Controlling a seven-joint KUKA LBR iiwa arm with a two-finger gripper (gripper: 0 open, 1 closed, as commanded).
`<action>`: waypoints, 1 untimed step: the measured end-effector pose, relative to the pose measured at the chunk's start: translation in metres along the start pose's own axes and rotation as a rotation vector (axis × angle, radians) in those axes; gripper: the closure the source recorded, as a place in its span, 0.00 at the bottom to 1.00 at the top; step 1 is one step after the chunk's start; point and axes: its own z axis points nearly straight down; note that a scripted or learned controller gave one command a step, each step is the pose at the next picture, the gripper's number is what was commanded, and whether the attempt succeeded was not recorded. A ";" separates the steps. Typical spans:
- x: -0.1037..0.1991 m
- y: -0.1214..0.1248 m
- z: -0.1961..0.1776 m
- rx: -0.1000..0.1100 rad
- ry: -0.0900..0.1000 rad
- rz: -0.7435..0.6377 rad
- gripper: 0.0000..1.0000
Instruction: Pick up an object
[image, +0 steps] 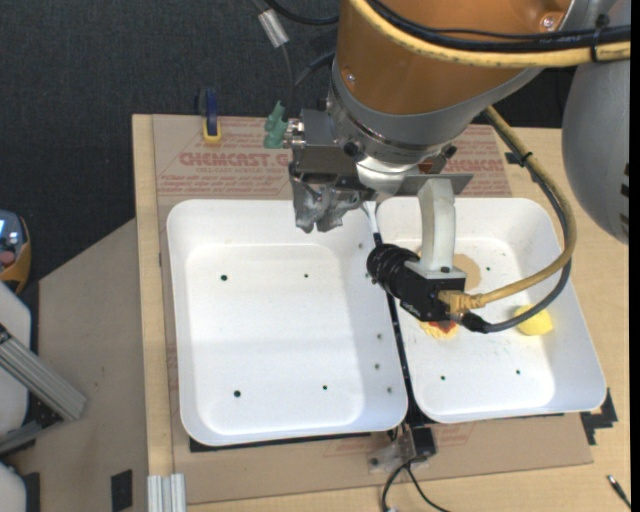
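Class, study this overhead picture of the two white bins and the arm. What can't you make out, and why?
All in the camera view:
- Tan round thing in the right bin: partly covered by the arm's fittings, so its outline is incomplete.
- Orange-red thing nearer the front: mostly under those fittings.
- Yellow lump: too small to identify.
- End effector: dark and blurred, so it is unclear whether it holds anything.

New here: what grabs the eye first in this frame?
The big arm, orange-banded, looms over the top, its gripper above the far edge of the left bin. The right bin holds a yellow piece near its right wall and a tan piece, partly hidden.
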 end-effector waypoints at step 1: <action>0.000 0.000 -0.008 0.004 -0.001 0.001 1.00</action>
